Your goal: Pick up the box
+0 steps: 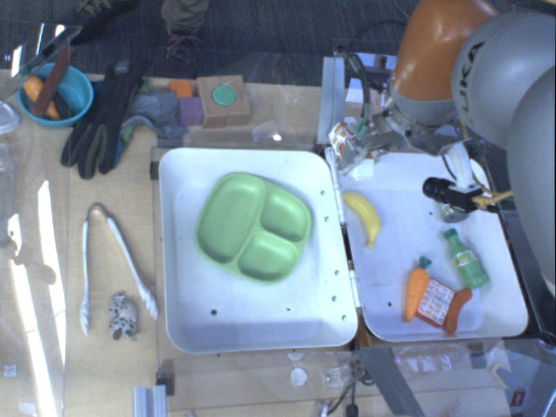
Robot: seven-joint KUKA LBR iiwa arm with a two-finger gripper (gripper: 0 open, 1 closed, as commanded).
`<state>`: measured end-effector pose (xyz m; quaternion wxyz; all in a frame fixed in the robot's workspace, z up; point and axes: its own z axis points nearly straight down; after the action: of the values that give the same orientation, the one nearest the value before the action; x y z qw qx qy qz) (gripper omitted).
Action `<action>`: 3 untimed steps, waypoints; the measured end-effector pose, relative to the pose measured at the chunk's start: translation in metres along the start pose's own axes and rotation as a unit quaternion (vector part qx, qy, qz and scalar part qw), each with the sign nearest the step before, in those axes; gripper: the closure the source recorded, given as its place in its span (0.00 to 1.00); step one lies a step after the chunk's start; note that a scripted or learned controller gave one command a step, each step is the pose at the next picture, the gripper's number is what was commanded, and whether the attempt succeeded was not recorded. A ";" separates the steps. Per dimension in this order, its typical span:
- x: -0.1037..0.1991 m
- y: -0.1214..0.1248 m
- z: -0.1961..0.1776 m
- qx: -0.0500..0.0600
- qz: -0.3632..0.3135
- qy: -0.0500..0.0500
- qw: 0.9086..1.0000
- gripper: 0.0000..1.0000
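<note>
On the wooden bench (104, 337), two white bins sit side by side. The gripper (352, 146) hangs at the right bin's (486, 320) upper left corner; its finger spread cannot be told. The box (434, 303) lies lower right, between a carrot (417, 289) and a sausage (458, 309).

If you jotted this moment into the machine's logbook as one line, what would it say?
arm: above right bin's far-left corner | gripper: fingers state unclear | box: lying near front of right bin, between carrot and sausage | pickup: not yet done
</note>
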<state>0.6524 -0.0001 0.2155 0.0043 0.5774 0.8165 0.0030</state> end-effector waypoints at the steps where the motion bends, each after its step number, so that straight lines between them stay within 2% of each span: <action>1: 0.001 0.003 -0.012 -0.005 -0.003 -0.002 1.000 1.00; 2: 0.055 -0.019 -0.003 0.001 -0.150 0.001 0.989 1.00; 3: -0.011 0.015 -0.043 -0.001 -0.181 -0.001 0.984 1.00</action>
<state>0.6695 -0.0056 0.2589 0.0059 0.4203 0.9074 0.0027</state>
